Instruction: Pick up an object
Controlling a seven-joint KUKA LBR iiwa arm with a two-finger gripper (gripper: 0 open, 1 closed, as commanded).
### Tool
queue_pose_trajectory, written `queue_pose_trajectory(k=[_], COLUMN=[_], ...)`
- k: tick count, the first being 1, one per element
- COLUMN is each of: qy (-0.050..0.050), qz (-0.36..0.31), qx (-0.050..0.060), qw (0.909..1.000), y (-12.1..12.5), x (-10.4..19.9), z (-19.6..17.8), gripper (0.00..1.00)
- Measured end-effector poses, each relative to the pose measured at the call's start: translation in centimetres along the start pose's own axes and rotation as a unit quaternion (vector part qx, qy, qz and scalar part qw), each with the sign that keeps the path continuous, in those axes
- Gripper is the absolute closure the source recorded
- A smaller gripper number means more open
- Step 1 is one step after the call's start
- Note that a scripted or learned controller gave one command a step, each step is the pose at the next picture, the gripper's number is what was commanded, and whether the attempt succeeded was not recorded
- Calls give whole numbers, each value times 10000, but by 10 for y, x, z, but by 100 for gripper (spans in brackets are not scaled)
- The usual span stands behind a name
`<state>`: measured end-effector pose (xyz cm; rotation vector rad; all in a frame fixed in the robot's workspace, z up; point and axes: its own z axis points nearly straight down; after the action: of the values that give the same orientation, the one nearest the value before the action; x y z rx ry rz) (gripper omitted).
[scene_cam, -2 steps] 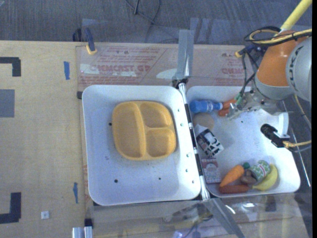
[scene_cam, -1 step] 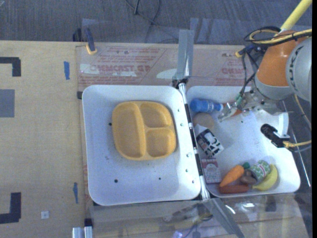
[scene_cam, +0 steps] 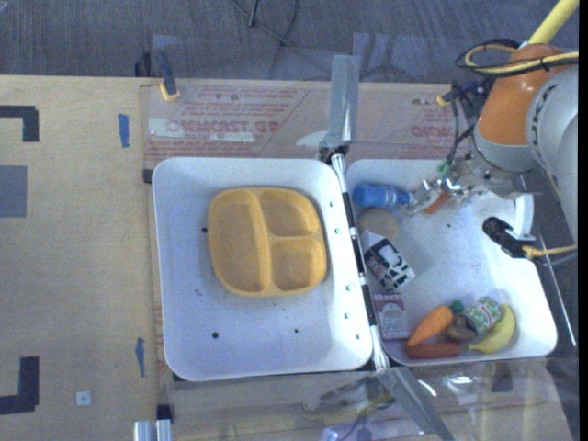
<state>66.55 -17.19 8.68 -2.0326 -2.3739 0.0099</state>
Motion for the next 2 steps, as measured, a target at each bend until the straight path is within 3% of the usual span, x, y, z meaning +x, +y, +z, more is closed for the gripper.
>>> queue_pose_trajectory(k=[1,2], qy=[-62,-79], qz=[-5,2], qx=[-15,-16], qw=[10000,10000], y=[0,0], x=[-4,-6], z=[-9,-10], gripper=[100,0])
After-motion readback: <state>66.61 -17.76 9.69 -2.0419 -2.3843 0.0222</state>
